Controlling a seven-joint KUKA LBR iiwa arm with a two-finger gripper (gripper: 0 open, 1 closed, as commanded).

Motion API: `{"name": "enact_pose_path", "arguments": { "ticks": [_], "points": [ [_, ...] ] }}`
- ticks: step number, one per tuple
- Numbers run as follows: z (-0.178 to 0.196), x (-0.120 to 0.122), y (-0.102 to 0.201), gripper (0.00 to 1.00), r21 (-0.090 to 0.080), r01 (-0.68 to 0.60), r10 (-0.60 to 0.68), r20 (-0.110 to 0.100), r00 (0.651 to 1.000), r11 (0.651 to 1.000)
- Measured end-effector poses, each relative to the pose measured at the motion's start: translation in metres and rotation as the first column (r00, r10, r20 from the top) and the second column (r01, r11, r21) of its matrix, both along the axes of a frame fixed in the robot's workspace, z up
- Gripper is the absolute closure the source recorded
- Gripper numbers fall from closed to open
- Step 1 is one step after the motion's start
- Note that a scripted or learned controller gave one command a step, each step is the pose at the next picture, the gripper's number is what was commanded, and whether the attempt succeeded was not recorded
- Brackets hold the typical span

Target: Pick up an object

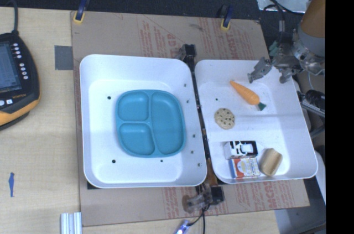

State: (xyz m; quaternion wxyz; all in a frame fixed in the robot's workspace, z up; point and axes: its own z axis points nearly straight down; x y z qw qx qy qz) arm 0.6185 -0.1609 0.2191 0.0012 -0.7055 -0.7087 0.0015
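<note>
The right bin [218, 72] holds an orange toy carrot [245, 93] with a green stub, a round speckled cookie [224, 118], a small printed carton [243, 159] and a tan roll-shaped piece [270, 161]. My gripper [271, 72] hangs over the bin's upper right corner, above and right of the carrot. Its two grey fingers are spread wide apart, open, with nothing between them. The grey arm with its orange band comes in from the right edge.
The left bin [94, 78] carries a blue three-compartment plate [150, 121]. A black and orange teach pendant [15, 78] lies on the bench at far left. Clamps hold the brown board under both bins.
</note>
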Motion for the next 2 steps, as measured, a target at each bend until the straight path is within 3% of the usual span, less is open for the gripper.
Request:
{"name": "enact_pose_path", "arguments": {
  "ticks": [1, 2],
  "points": [
    [-0.086, 0.017, -0.011, 0.0, -0.001, -0.001, 0.001, -0.001, 1.0, 1.0],
    [-0.128, 0.037, 0.007, 0.0, -0.002, -0.002, 0.002, 0.0, 1.0, 1.0]
  ]
}}
